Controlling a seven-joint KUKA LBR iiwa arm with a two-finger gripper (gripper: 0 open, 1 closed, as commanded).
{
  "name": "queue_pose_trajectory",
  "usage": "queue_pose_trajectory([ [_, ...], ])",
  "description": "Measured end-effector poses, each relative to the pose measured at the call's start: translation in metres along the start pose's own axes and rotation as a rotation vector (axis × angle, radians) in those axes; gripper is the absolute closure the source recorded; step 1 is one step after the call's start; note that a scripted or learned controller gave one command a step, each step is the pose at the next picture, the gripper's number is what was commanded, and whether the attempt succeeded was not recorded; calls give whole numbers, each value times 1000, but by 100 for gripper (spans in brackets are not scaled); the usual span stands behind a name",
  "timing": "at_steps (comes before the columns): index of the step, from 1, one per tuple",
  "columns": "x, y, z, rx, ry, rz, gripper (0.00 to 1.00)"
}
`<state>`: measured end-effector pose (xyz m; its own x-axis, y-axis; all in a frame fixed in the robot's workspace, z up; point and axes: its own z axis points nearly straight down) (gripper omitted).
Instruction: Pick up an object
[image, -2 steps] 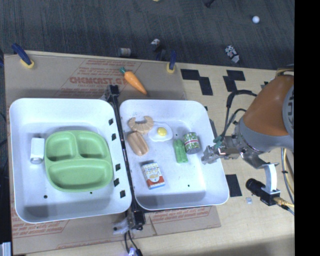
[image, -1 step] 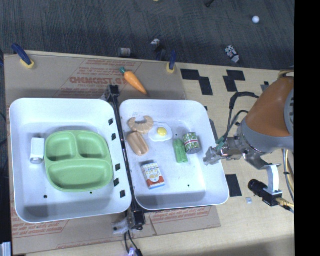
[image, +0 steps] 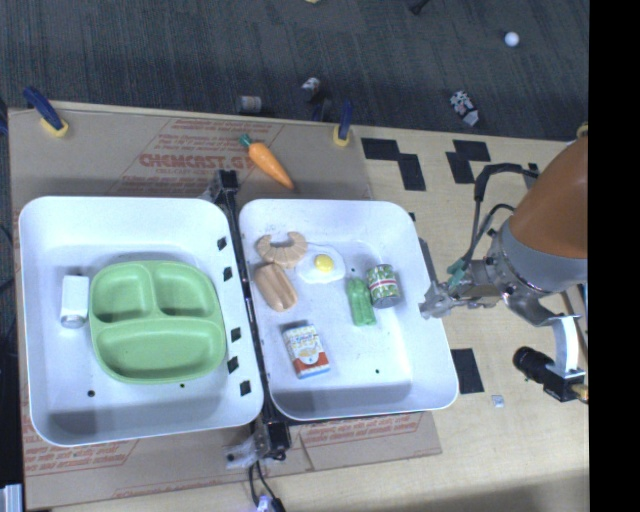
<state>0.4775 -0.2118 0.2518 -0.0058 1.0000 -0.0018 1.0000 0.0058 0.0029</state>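
The right bin (image: 420, 385) holds several toy foods: a tan pretzel-like piece (image: 280, 247), a hot dog bun (image: 275, 287), a fried egg (image: 322, 266), a green can (image: 382, 285), a green bottle (image: 360, 302) and a small orange carton (image: 307, 350). My gripper (image: 440, 298) hangs just outside the right bin's right rim, level with the can and a little to its right. Nothing is seen in its grasp. The grey arm with its orange band comes in from the right behind it.
The left bin (image: 40, 400) carries a green divided plate (image: 157, 320) and a small white block (image: 74, 299) at its left side. A toy carrot (image: 268, 163) lies on the cardboard behind the bins. Blue clamps (image: 45, 112) hold the board's far edge.
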Motion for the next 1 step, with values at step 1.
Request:
queue_pose_trajectory([
  [1, 1, -1, 25, 6, 2, 0, 100],
])
